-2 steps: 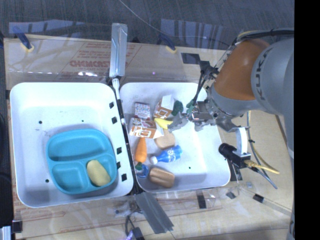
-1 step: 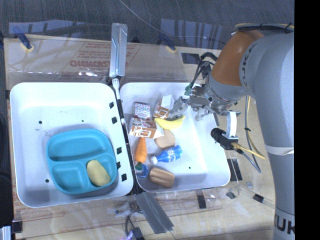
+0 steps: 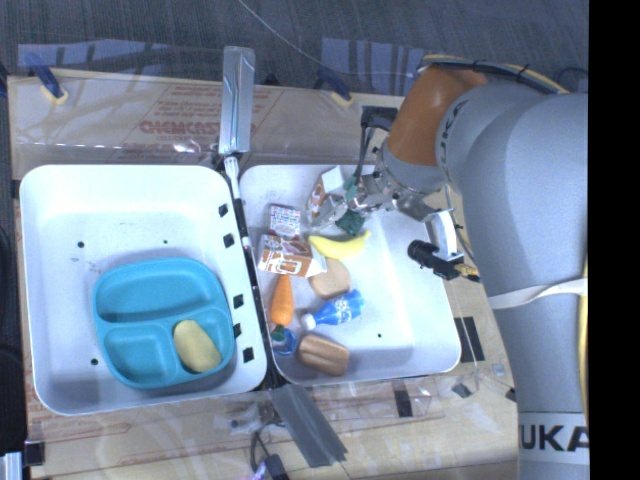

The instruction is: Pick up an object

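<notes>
Nearest the camera in my feed, along the lower edge of the right-hand shallow white bin (image 3: 425, 343), I see a tan, rounded bread-like piece (image 3: 323, 353) lying just beside a small blue-and-white plastic bottle (image 3: 335, 311). An orange carrot-shaped toy (image 3: 282, 302) lies lengthwise against the divider side of that bin, its lower end near a bluish-green bit I cannot make out. At about the same depth on the other side, the left-hand shallow white bin (image 3: 60, 218) holds a light blue plastic compartment tray (image 3: 150, 293), and a yellowish oval potato-like object (image 3: 197, 345) sits in the tray's lower right compartment.

Moving up the right bin, a second tan rounded piece (image 3: 330, 282) rests just below a yellow plastic banana (image 3: 339, 245), which lies roughly crosswise. Left of the banana are two small printed packets in red, white and orange (image 3: 284, 240), one overlapping the other, close to the divider.

Farther still, near the top of the right bin, the two-finger gripper (image 3: 352, 200) hangs over a cluttered spot where a white-and-orange printed carton (image 3: 324, 198) and something dark green (image 3: 350, 221) lie close together (the shapes merge there, so I can't separate them well). I cannot tell from this angle how the gripper is set, nor whether anything is in its grasp. The grey arm with its orange band (image 3: 425, 118) comes in from the right, filling that side of my view.
</notes>
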Robot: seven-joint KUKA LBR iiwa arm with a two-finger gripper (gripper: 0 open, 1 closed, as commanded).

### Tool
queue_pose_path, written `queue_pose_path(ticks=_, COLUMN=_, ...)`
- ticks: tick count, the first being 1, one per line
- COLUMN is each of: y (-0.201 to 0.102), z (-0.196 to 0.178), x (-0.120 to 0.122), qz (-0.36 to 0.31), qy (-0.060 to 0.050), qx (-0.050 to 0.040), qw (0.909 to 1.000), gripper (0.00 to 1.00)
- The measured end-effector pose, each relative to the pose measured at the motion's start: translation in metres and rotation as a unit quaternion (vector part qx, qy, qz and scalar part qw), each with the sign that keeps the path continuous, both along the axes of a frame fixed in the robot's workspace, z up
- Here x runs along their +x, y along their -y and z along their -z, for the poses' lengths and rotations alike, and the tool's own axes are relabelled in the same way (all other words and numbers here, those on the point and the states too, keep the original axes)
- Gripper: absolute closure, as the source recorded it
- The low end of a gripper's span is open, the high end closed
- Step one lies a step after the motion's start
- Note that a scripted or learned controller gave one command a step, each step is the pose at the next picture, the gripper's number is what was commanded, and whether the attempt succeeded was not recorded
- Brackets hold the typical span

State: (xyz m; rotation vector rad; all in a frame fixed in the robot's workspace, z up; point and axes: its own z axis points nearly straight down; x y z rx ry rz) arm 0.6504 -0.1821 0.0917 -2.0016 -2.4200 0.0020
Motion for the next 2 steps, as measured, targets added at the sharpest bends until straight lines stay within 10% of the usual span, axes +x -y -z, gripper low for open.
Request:
queue_pose_path(ticks=1, y=-0.001, z=-0.012, x=0.001, qz=-0.003, qy=0.000, qx=-0.0001, qw=1.0000, gripper=1.00)
queue_pose_path(ticks=2, y=-0.062, z=-0.116, x=-0.004, qz=0.015, qy=0.005, qx=0.0002, qw=0.9999, gripper=1.00)
